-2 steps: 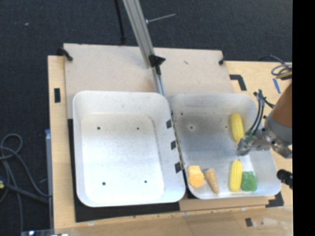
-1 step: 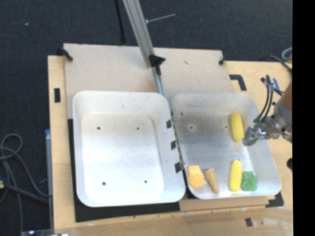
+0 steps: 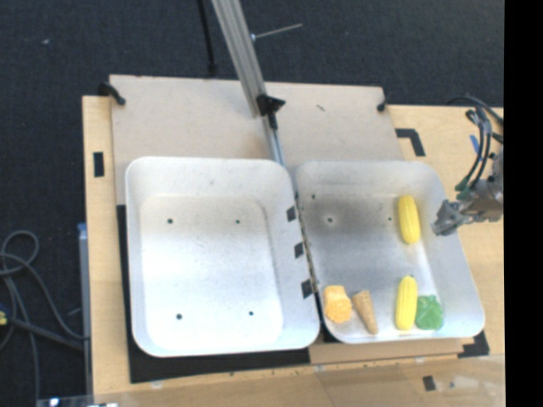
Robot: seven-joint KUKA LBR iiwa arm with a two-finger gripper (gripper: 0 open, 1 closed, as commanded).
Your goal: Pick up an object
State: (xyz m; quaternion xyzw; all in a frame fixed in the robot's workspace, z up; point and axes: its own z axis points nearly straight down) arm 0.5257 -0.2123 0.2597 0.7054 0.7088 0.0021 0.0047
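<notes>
Nearest you, along the front wall of the right bin (image 3: 450,189), four small things lie in a row, all below the gripper (image 3: 445,221) in the camera view and well apart from it. You will find the green piece (image 3: 430,313) closest to straight below the gripper, touching the lower yellow corn cob (image 3: 406,302) on its left. Further left of those you see the tan cone (image 3: 366,310), and just beside it the orange block (image 3: 338,303), which is the farthest of the four from the gripper and sits near the wall shared with the left bin (image 3: 136,227).

Your closest candidate is the upper yellow corn cob (image 3: 409,219). It lies lengthwise just to the left of the gripper, at about the same height in the view, near it but apart from it.

You see the gripper over the right bin's right rim, reaching in from the right with cables (image 3: 482,147) looping above it. At this size and blur you cannot tell whether it stands wide or narrow, and nothing shows as held in it.

Far to the gripper's left lies the left bin. Up and left of the gripper, a slanted metal rail (image 3: 242,45) rises from the bench (image 3: 339,108) behind the two bins.
</notes>
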